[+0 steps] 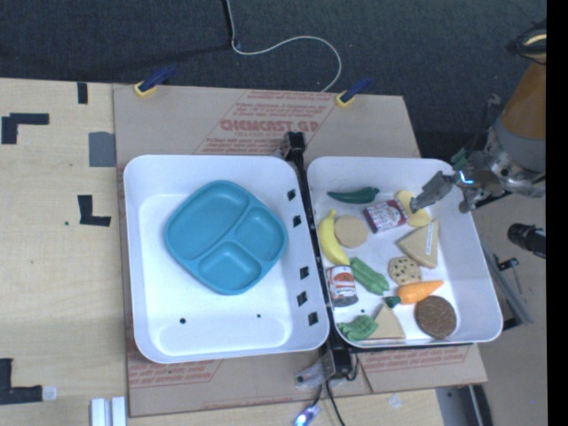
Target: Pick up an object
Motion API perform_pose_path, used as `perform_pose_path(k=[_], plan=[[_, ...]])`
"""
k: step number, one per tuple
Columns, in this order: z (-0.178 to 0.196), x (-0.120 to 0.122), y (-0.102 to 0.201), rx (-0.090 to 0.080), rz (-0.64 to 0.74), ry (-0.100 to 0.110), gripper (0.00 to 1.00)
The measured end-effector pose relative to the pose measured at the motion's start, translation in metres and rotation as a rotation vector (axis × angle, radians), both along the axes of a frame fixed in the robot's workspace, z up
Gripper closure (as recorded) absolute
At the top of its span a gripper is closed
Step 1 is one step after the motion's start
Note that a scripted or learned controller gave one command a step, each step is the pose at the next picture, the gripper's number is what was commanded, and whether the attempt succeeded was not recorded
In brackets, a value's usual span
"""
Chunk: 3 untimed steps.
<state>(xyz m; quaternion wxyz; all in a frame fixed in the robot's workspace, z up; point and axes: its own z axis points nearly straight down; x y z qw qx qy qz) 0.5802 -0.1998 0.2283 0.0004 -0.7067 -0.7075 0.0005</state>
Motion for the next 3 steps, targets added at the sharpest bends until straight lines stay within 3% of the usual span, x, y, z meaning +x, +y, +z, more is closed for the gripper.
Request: perform_pose_path(k=[1, 2, 3], plan=[[0.045, -0.07, 0.053, 0.003, 0.003, -0.001, 0.0], [0.032, -0.098, 0.098, 0.002, 0.002, 0.003, 0.0], [0.042, -0.097, 0.096, 0.001, 0.002, 0.001, 1.0]])
